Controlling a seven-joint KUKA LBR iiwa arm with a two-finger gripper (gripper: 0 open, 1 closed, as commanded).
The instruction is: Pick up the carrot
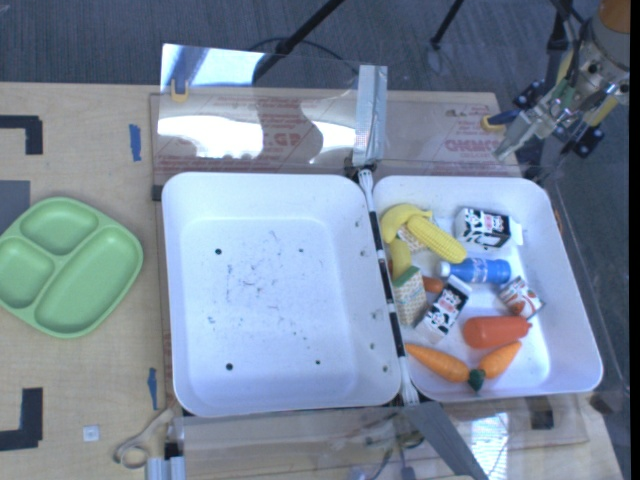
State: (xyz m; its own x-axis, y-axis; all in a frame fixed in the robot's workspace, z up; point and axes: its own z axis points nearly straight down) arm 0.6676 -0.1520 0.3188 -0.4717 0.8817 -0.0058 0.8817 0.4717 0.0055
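Two orange carrots lie at the front of the right bin (570,268). One carrot (437,362) points left, the other carrot (500,358) points up to the right, and their green ends meet near the front wall. My gripper (520,128) hangs at the top right, above the bench behind the right bin's back edge. It is far from the carrots and nothing shows in it.
The right bin also holds a banana (398,220), a corn cob (434,236), two cow-patterned cartons (484,227), a blue bottle (482,270) and an orange-red vegetable (495,330). The left bin (265,288) stands beside it. A green divided plate (65,265) sits at the far left.
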